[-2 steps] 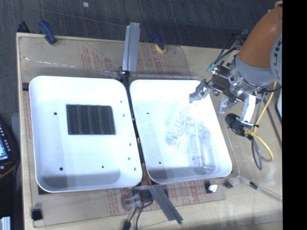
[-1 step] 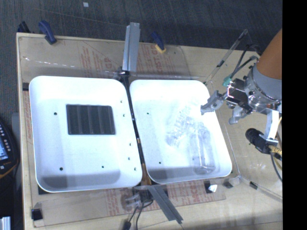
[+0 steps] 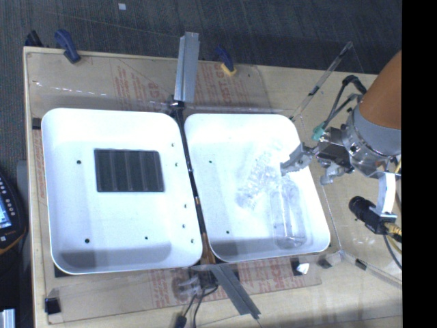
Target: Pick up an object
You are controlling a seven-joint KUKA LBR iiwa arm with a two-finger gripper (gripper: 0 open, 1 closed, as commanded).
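Two shallow white bins sit side by side on the worktop (image 3: pixel 123 289). The left bin (image 3: pixel 61 135) holds a dark ribbed rectangular tray (image 3: pixel 128 170), lying flat a little above the bin's middle and well clear of the walls.

The right bin (image 3: pixel 218 135) holds clear plastic things that are hard to make out against the white floor. A crinkled clear piece (image 3: pixel 256 178) lies near the middle of that bin, running at a slant from upper right to lower left. Just beside it, toward the bin's right wall, a clear bottle (image 3: pixel 288 214) lies roughly lengthwise, its lower end near the front right corner. The two seem to touch or nearly touch, though their see-through edges leave that unclear.

The arm (image 3: pixel 382 115) reaches in from the right, its orange band at the frame's edge and the grey wrist below it. The gripper (image 3: pixel 295 161) sits over the upper right part of the right bin, right at the bin's right rim, pointing left toward the clear things. Its tip is close to the top end of the crinkled piece, but whether it is spread or pressed together cannot be told, and nothing can be seen held by it.

Blue clamps (image 3: pixel 67 46) grip the worktop's back edge, and a grey metal bar (image 3: pixel 186 67) stands at the back between the two bins.
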